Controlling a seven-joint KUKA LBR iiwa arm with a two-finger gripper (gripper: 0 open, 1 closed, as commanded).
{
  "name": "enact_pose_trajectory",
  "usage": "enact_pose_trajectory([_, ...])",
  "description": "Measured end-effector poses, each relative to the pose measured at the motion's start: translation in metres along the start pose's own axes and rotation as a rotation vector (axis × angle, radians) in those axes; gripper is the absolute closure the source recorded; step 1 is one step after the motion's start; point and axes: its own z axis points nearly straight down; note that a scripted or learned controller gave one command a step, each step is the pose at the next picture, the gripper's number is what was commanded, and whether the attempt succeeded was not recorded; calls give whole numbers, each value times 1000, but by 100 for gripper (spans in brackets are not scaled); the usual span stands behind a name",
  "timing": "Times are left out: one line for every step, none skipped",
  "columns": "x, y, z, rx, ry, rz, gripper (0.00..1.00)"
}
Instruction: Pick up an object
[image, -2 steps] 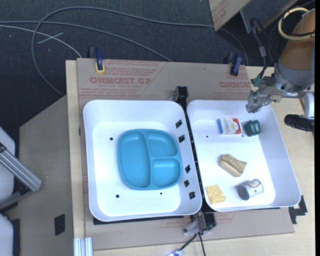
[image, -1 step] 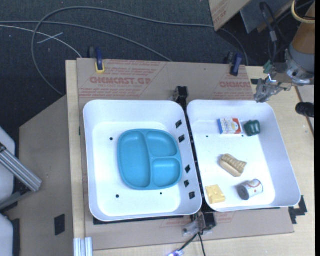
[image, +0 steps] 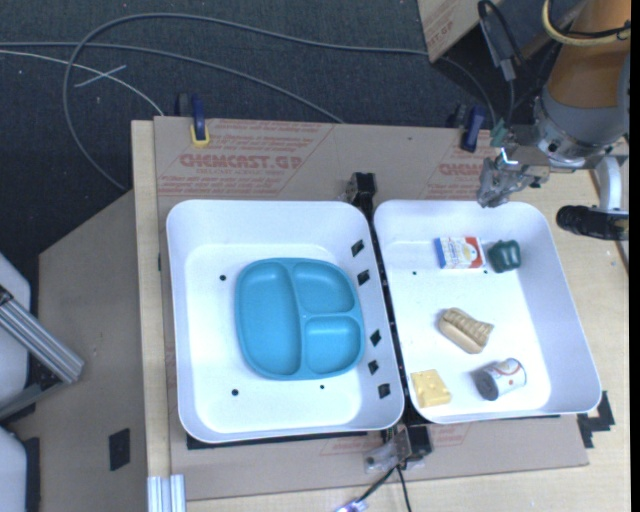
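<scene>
Arm: the grey arm (image: 585, 90) with its orange band is seen reaching in from the right, raised over the far edge of the right bin (image: 560, 330), as is fitting before a descent.
Gripper: the gripper (image: 495, 192) is held above the bin's far rim, apart from every object; nothing is seen between its fingers, and whether they are spread or pressed together cannot be told at this size.
Candidates: five small things are laid loose in the right bin, well spaced, so that each may be approached singly.
Nearest: a small red, white and blue carton (image: 458, 252) and a dark green object (image: 503, 256) lie side by side just below the gripper, and are judged the likeliest targets.
Others: a tan ridged piece (image: 466, 330) lies mid-bin; a yellow cheese-like block (image: 431, 388) and a small tipped cup (image: 500, 379) lie near the front wall.
Left bin: a blue divided plate (image: 299, 317) is rested flat in the left bin (image: 190, 300).
Progress: no pick is judged to have been made.
</scene>
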Motion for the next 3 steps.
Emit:
enact_pose_trajectory([58, 0, 6, 2, 0, 0, 100])
enact_pose_trajectory([121, -11, 11, 3, 0, 0, 100])
enact_pose_trajectory([182, -25, 22, 4, 1, -1, 100])
